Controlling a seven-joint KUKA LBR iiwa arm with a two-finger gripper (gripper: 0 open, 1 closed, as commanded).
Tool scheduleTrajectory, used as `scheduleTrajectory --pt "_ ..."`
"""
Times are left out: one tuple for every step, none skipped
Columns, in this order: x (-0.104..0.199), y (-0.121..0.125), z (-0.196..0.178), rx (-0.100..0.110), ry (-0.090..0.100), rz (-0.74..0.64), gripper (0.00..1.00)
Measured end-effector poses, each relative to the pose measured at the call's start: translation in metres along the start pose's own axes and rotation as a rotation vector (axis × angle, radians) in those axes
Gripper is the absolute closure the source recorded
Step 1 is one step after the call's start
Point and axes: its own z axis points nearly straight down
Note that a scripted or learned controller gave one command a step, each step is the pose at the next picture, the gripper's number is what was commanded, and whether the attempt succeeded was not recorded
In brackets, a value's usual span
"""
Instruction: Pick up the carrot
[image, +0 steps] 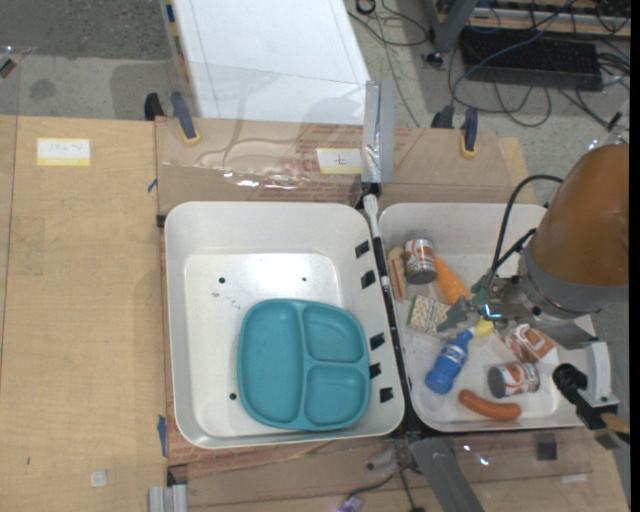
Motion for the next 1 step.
scheduleTrajectory --pt "-0.0633 0.0863 -0.0286 -0.004 -0.002 0.329 0.0"
